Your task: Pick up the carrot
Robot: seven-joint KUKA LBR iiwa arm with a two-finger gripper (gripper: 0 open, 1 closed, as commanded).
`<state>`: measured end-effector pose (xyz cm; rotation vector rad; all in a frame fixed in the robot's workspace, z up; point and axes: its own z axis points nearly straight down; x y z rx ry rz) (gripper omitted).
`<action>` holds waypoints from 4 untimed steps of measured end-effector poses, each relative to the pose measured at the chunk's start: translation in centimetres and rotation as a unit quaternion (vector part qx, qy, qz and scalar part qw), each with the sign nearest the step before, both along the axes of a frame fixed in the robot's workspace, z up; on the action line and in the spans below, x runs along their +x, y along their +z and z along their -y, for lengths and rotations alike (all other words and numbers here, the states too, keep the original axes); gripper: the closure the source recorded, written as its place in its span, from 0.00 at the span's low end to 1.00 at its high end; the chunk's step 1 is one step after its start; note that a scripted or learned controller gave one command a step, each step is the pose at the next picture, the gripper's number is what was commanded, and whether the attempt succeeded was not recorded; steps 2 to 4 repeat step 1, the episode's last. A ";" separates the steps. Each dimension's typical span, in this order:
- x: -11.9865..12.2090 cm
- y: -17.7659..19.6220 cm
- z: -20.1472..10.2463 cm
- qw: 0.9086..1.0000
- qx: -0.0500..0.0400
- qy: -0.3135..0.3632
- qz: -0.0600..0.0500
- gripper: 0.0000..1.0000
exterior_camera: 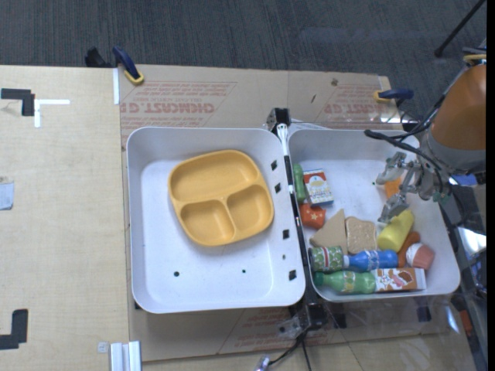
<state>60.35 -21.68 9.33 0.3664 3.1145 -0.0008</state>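
The carrot (pixel 393 188) shows as a small orange piece near the right side of the right bin (pixel 348 153), largely covered by the gripper. My gripper (pixel 389 187) reaches in from the right and hangs low over it. One fingertip (pixel 386 168) stands just above the orange piece and the other just below it, with a wide gap between them. The carrot lies in that gap, and the fingers look open around it rather than closed on it.
The right bin also holds a yellow item (pixel 396 230), bread slices (pixel 349 233), a tomato (pixel 313 217), a small carton (pixel 317 187), two bottles (pixel 352 259) and a box along the front wall. A yellow divided plate (pixel 221 197) lies in the left bin (pixel 155 277).
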 end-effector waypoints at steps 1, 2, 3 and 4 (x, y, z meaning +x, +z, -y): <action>0.3 1.1 -0.1 1.000 -0.002 0.003 0.003 1.00; 0.3 1.1 -0.1 1.000 -0.002 0.003 0.003 1.00; 0.3 1.1 -0.1 1.000 -0.002 0.003 0.003 1.00; 0.3 1.1 -0.1 1.000 -0.002 0.003 0.003 1.00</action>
